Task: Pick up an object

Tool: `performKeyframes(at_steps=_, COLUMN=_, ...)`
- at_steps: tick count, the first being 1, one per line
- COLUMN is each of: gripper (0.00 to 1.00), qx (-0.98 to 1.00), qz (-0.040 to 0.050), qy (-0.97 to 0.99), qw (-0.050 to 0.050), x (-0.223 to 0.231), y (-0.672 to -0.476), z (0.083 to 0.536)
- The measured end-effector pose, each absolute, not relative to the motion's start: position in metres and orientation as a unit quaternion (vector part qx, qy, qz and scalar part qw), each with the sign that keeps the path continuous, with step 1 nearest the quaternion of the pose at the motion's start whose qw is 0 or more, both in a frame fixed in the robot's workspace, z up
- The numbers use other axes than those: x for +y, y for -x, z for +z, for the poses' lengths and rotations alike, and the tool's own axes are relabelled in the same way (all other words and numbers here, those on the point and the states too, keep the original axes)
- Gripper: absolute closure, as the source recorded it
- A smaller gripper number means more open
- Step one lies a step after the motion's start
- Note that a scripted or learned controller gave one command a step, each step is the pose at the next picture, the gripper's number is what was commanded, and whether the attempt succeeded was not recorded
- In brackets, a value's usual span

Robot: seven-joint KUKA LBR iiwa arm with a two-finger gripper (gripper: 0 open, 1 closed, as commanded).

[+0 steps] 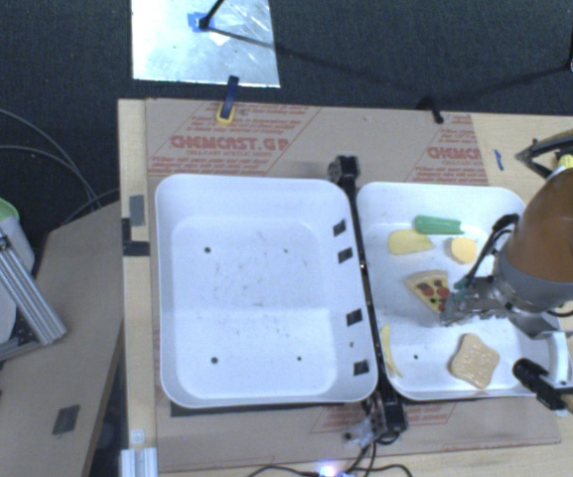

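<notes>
The arm (554,241) comes in from the right w/ its orange band over the right bin (485,203). The hand (457,306) is down inside that bin, approx. mid-bin, tip right at the lower right edge of the pizza slice (429,290), touching or just beside it, can't tell which. Whether the hand is open or closed, I can't tell from here; too dark and blurred, and nothing visibly gripped.

Other bits in the right bin: a green oblong piece (437,225) near the back wall, a yellow lump (408,240) just in front of it, a smaller yellow piece (464,250) to its right, close by the arm. A toast slice (475,361) lies near the front, apart from the hand. A pale yellow strip (386,350) sits along the bin's left wall.

The left bin (256,291) stands beside it on the surface (296,132), the two rims nearly touching.
</notes>
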State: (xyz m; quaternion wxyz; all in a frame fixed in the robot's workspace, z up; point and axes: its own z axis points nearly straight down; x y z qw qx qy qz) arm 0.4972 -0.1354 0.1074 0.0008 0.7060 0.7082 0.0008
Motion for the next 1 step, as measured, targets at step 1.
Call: performKeyframes(at_steps=1, gripper=1.00, qx=0.706, qz=0.0011, qy=-0.708, qw=0.003, x=-0.1738, y=-0.4874, z=0.0848)
